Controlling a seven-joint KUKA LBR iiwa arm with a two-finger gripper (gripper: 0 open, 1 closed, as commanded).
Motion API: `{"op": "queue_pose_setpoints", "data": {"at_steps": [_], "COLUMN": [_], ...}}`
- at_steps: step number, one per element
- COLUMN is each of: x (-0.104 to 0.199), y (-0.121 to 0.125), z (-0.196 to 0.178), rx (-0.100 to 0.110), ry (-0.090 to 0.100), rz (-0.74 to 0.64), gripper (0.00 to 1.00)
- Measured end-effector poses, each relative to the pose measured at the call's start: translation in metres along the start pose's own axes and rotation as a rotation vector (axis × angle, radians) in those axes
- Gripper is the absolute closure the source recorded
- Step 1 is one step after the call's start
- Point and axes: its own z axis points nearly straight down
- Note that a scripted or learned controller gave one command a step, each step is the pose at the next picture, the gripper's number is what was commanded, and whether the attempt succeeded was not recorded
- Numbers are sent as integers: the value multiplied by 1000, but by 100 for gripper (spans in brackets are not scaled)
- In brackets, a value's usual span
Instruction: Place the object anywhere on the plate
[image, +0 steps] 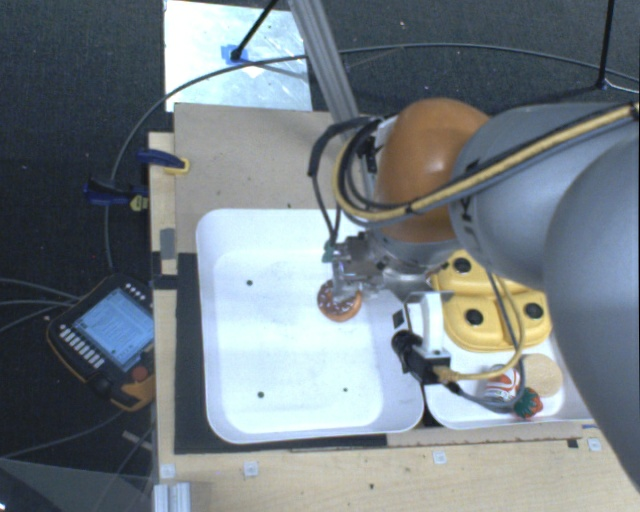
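Brown and round, the small disc-shaped object (341, 302) sits at the tip of the pincer (345, 283), over the right part of the left shallow white bin (230, 330). You cannot tell whether the pincer is apart or clamped on it. The 2nd white bin (470, 412) holds a yellow moulded plastic piece (490, 310), probably your plate. Before you carry it across, confirm the grip, lift straight, clear the shared rims, then lower gently.
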Motion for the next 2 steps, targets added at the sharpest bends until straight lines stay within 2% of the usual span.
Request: {"op": "queue_pose_setpoints", "data": {"at_steps": [1,2], "x": [50,47], "y": [-14,-13], "z": [9,8], "rx": [0,-2], "ry": [0,-1], "rz": [-1,6], "gripper": [100,0]}}
